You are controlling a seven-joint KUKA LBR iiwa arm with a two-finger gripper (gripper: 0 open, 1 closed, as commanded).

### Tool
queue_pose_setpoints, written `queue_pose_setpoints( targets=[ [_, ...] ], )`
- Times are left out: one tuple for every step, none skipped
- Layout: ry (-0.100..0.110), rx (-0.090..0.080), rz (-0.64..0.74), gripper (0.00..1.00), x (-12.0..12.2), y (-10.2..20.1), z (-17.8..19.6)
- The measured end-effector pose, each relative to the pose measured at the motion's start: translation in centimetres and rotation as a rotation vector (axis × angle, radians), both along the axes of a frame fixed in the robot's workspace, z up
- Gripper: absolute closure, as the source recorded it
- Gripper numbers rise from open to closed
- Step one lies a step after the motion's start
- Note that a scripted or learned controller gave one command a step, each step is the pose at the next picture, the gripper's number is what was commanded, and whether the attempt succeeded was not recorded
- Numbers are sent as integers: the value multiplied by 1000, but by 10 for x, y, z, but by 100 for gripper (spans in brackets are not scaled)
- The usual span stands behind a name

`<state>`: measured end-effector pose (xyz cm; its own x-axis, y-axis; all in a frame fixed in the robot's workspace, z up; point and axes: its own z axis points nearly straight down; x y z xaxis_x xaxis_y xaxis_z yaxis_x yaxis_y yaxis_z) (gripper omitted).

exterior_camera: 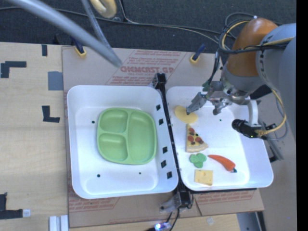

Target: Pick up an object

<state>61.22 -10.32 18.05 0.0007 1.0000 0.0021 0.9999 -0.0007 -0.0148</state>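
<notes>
Camera view shows the fingers [207, 103] spread open in the right bin [255, 153], one tip touching or just over a pale yellow disc [184, 114] at the bin's far left, with nothing held between them. Nearer lie a pizza slice [195, 141], a green broccoli piece [197, 160], an orange chili pepper [223, 161] and a cheese block [203, 177]. A green divided plate [127, 135] sits in the left bin [82, 167] on the tabletop [29, 143]. I judge this the approach step; next, the fingers need centring over the disc, lowering and closing.
</notes>
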Motion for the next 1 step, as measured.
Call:
queue_pose_setpoints(
  targets=[
    [-13,-1,3,0,3,0,7]
  ],
)
